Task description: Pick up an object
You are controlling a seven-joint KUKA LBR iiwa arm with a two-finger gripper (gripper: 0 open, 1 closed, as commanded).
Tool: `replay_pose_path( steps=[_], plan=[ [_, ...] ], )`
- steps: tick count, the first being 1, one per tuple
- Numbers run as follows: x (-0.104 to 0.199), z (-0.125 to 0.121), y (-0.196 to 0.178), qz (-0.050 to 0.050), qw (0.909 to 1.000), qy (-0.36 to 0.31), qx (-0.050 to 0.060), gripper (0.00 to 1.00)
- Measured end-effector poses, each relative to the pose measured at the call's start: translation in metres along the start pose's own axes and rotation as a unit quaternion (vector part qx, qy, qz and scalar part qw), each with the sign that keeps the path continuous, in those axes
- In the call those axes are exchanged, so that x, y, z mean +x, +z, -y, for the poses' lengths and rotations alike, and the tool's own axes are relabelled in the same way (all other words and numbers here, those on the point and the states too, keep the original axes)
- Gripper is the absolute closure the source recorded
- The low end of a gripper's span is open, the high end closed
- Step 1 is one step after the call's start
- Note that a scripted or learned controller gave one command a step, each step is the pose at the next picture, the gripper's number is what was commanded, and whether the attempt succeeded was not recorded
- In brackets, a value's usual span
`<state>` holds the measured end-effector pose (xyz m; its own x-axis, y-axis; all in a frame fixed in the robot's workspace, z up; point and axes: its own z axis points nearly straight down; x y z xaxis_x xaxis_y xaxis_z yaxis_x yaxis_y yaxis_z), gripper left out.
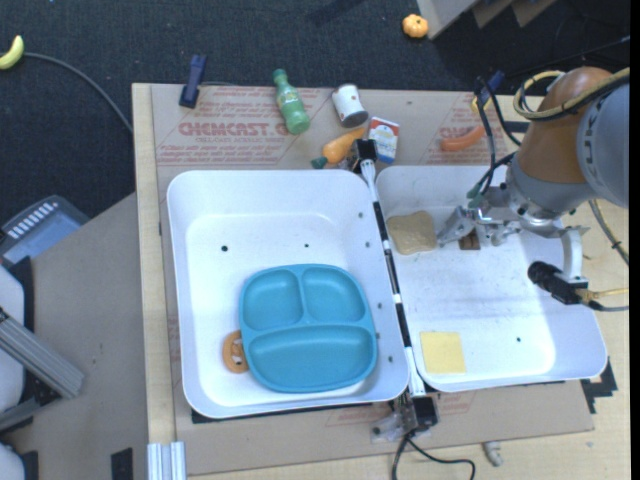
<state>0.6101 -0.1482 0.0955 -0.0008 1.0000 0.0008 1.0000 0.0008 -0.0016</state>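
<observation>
**Tan slice (411,232) in the right bin, gripper just beside it**

Tan and flat, the slice lies on the floor of the right bin (560,363), in its far left corner, near the wall that meets the left bin (200,228). The gripper (462,230) sits low in the same bin, just to the right of the slice; we cannot tell whether it touches the slice, nor whether it is open or closed, and we see nothing held in it. The grey arm (560,138), with its orange band, comes in over the right bin's far right side.

Nearer to us in the right bin, by the left wall, lies a yellow square (442,351), flat and well apart from the slice.

In the left bin a blue divided plate (305,326) rests toward the near side; a small brown pretzel (234,351) lies against the plate's left edge, partly tucked under it.

Beyond the bins, on the bare board (230,128), we see a blue clamp (192,80) at the far left; a green bottle (291,103) lying down; a white can (348,103); a small carton (383,138) with an orange carrot (340,148) just left of it; and an orange sausage (462,140) further right. On the dark floor past the board sit a small orange pumpkin (415,26) and, far left, a yellow banana (8,53).
</observation>
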Motion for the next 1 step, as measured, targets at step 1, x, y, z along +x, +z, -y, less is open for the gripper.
replay_pose_path(
  steps=[1],
  plan=[
    [-0.0315, -0.0303, -0.0356, 0.001, 1.0, 0.0, -0.002, 0.0]
  ],
)
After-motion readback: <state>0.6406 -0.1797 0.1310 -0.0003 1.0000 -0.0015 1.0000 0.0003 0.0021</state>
